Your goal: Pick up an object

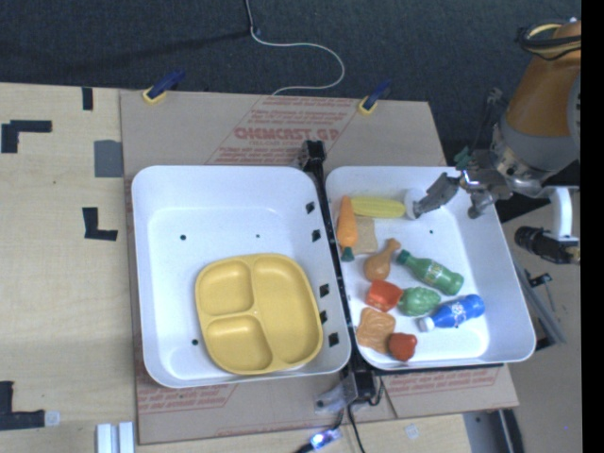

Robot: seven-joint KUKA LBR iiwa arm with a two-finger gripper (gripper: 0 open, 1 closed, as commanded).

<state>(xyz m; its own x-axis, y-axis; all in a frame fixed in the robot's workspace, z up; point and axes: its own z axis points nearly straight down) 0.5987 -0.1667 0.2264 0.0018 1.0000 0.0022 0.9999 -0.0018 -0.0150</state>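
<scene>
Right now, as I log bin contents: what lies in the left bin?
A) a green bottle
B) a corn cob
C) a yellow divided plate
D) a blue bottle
C: the yellow divided plate lies in the left bin, while the corn cob, green bottle and blue bottle all lie in the right bin.
</scene>
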